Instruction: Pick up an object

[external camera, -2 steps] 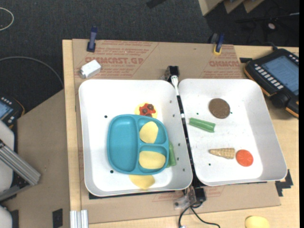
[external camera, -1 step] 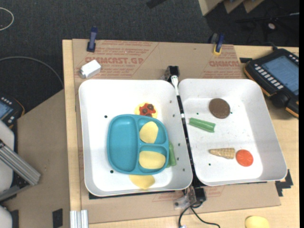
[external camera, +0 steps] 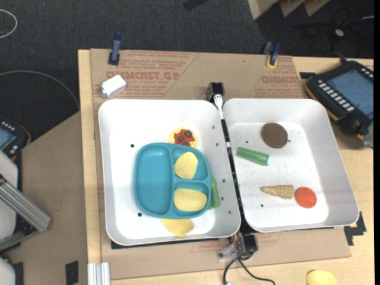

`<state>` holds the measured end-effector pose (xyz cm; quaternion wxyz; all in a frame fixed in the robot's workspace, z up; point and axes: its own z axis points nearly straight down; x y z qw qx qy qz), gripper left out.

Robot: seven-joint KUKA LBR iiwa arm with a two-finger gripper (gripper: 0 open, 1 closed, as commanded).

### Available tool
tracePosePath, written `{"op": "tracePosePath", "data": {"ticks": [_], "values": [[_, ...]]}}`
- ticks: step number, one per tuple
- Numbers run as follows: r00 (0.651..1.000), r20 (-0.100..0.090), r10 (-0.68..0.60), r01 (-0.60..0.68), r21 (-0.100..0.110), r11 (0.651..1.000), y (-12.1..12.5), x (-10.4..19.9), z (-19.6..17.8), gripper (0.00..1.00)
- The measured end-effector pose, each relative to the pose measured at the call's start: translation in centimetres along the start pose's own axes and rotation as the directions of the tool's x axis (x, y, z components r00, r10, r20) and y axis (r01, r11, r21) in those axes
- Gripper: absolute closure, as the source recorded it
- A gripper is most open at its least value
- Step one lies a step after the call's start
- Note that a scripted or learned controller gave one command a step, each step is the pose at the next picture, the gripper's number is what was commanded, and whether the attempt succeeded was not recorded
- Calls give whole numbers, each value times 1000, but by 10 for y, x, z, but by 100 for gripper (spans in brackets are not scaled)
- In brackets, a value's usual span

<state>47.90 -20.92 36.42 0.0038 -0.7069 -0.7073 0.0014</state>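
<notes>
1. Brown disc [external camera: 275, 135], green piece [external camera: 253, 156], tan cone [external camera: 278, 191] and red round item [external camera: 306, 198] lie loose in the right bin [external camera: 332, 159]. All are well apart from one another and off the walls, so each looks open to a grasp from above.
2. Left bin [external camera: 113, 159] holds a blue divided tray [external camera: 170, 180] with a yellow piece in each of its two small compartments. A yellow item pokes out under the tray's near edge, and a red-and-yellow item [external camera: 183, 137] sits just behind the tray. These are crowded and judged harder candidates.
3. Both bins sit side by side, touching, on the counter [external camera: 178, 76].
4. Hand: state cannot be told from this frame; no object is judged picked yet.
</notes>
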Motion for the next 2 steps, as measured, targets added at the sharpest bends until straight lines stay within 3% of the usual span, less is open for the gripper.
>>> {"op": "tracePosePath", "data": {"ticks": [2], "values": [[1000, 10, 0, 1, -17, 1000, 2, -2, -27, 100]]}}
